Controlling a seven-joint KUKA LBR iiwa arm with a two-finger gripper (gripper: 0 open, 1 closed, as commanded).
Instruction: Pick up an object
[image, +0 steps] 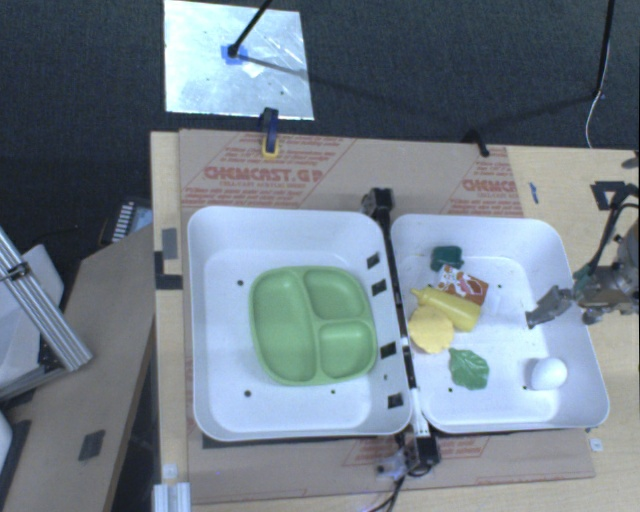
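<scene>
The right bin (500, 245) holds several small objects. A dark green piece (446, 257) lies at the back, with an orange-red packet (466, 287) just in front of it. A yellow banana-like piece (447, 304) rests against a yellow round piece (431, 330). A green leafy piece (468, 367) lies nearer the front, and a white egg (547, 373) sits at the front right. My gripper (549, 306) hangs over the right side of this bin, above and behind the egg, apart from every object. Nothing is seen in its grasp.
The left bin (215, 250) holds a light green divided plate (310, 325). A black divider with clips (392, 300) runs between the bins. Brown cardboard (300, 170) lies under both. A metal rail (40, 310) stands at the left edge.
</scene>
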